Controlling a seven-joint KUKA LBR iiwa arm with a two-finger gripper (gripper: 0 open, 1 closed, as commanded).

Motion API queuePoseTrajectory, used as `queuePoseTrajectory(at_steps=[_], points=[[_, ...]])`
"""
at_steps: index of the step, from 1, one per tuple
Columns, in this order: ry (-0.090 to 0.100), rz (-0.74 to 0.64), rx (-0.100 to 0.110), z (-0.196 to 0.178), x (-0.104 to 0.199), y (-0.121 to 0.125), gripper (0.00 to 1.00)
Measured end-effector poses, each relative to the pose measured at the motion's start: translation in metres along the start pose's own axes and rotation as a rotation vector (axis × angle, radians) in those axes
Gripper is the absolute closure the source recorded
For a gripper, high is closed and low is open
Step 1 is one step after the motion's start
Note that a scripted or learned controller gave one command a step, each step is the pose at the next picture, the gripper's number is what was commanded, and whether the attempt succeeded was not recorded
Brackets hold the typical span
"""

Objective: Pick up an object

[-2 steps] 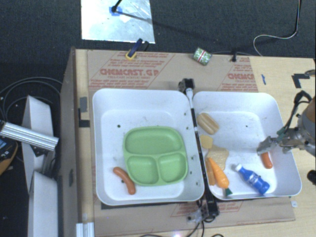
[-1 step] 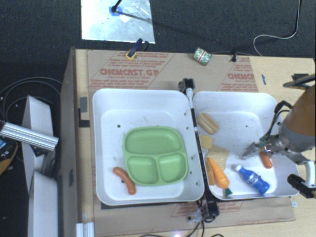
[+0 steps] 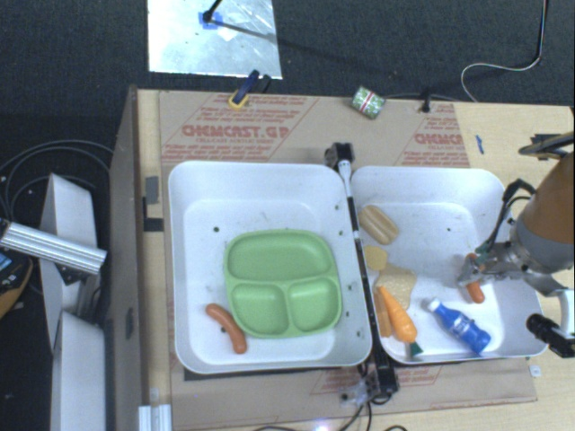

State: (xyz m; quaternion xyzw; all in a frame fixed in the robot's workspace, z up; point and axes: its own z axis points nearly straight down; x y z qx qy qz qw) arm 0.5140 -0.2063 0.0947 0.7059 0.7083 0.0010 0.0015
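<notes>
My gripper [image 3: 473, 272] hangs low over the right part of the right bin [image 3: 431, 187], reaching in from the right edge. A small orange-red piece [image 3: 475, 293] lies right under its tip, touching or nearly touching it. Whether the piece is gripped is too small to make out. In the same bin lie a blue bottle [image 3: 459, 324], a carrot [image 3: 396, 314], a tan bun [image 3: 379, 224], a pale cracker [image 3: 397, 285] and a small yellowish chunk [image 3: 375, 259]. The left bin [image 3: 193, 205] holds a green divided plate [image 3: 283, 281] and a sausage [image 3: 226, 327].
A green can [image 3: 367, 102] and a yellow-and-blue clip [image 3: 244, 91] lie on the cardboard behind the bins. A foil sheet [image 3: 214, 23] is on the floor at the back. The ridge between the bins [image 3: 352, 232] runs just left of the bun.
</notes>
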Motion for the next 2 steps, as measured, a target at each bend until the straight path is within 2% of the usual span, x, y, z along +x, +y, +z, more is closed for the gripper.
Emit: queuePoseTrajectory(at_steps=[1, 2], points=[[0.001, -0.001, 0.0, -0.022, 0.066, 0.085, 1.0], [0.001, -0.002, 0.0, -0.09, 0.139, 0.087, 1.0]])
